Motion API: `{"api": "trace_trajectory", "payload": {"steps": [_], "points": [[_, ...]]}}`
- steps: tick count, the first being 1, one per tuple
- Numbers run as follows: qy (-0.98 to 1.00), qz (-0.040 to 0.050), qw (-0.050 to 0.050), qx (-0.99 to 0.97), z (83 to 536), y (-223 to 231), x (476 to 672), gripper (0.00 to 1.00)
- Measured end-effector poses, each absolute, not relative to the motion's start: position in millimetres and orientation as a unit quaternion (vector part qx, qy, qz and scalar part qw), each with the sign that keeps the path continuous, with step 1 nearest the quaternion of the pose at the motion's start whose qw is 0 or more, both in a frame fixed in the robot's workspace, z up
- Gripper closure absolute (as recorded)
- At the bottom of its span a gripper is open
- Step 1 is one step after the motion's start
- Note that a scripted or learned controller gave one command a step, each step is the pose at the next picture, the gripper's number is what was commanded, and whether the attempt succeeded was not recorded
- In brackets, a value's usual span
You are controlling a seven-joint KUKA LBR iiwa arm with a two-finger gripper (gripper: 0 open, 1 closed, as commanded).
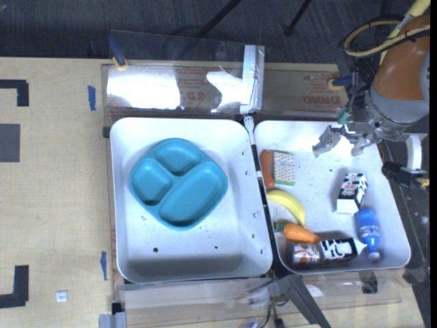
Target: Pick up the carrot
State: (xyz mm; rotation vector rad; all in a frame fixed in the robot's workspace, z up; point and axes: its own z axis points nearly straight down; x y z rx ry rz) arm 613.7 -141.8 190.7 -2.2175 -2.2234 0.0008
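Tapered, seemingly smooth orange carrot (301, 234)

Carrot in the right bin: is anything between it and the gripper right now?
Nothing visible blocks the way. The gripper is at the right bin's far side, with bare bin floor between it and the carrot near the front left. The carrot is crowded, though: the banana lies just behind it and a can just in front.

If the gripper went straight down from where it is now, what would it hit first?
Probably bare floor of the right bin. The open gripper hangs over the bin's far end. The milk carton lies nearer the camera and the carrot nearer still, though depth is hard to judge.
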Motion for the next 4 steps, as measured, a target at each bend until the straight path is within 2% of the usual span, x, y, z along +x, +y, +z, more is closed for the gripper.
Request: {"api": "trace_trajectory", "payload": {"steps": [1, 2, 3, 4], "points": [[-0.762, 0.0003, 0.001, -0.648, 164.3, -107.3, 578.5, 0.0], [-0.738, 0.0003, 0.001, -0.675, 141.0, -96.5, 508.8, 0.0], [-0.806, -0.0024, -0.002, -0.593, 87.5, -97.5, 481.7, 0.0], [-0.74, -0.0001, -0.001, -0.673, 157.2, -142.2, 498.4, 0.0]]}}
